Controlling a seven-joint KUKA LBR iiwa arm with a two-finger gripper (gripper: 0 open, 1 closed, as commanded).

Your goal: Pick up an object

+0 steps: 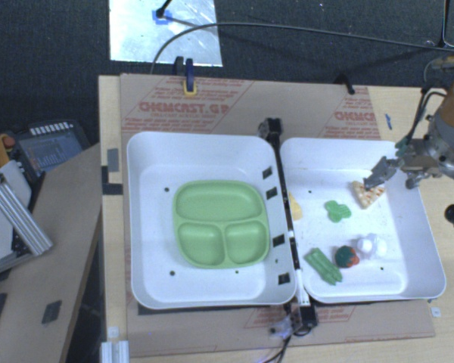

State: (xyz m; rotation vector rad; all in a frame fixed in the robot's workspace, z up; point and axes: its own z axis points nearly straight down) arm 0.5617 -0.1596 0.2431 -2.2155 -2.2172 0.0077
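Scanning left to right: a bench with two shallow white bins side by side, the arm entering from the right.
Left bin: holds a light green divided plate, lying flat near the bin's middle, with one wide compartment at the far side and two smaller ones at the near side.
Divider: the bins meet along a dark strip with black clips.
Right bin: holds several small toy food pieces.
Yellow piece: at the bin's left wall, just beside the divider.
Green long piece: near the front left of the bin, lying at a slant.
Small green piece: around the bin's middle, apart from the others.
Red and green round piece: just beside a white piece, toward the front.
Pizza slice: lies in the far right part of the bin, right under the fingertips.
Gripper: low over the pizza slice, reaching in from the right; whether its fingers are released or clenched, I cannot tell.
Arm: grey, at the right edge.
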